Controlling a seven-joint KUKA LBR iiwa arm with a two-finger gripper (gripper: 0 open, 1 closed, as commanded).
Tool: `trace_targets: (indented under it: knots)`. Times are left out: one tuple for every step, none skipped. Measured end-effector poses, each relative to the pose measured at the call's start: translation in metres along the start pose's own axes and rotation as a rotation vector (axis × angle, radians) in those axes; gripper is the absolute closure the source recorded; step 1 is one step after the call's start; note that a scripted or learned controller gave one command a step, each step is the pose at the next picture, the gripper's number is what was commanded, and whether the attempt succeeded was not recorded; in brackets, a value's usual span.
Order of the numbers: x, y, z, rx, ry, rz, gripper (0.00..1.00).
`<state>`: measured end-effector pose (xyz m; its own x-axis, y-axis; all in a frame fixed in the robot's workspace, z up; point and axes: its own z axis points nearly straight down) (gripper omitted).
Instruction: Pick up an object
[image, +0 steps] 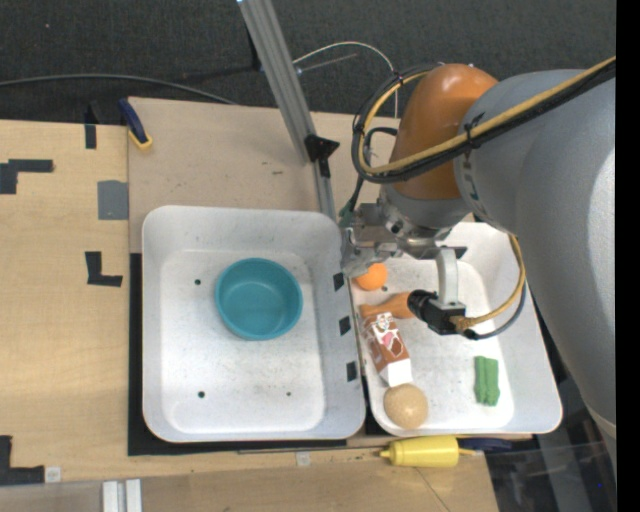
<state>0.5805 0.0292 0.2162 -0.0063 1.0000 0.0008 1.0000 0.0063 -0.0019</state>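
While one bowl (260, 297) sits left, five items fill right.

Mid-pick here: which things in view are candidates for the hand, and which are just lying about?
Candidates, right bin:
orange ball
brown-and-white packet
tan ball
green piece
hand, over the orange ball

Lying about:
teal bowl, left bin
yellow bottle, on the bench
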Motion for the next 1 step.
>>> trace_targets:
  knots:
    - [0.059, 0.022, -0.0047, -0.001, 0.001, -0.002, 1.0]
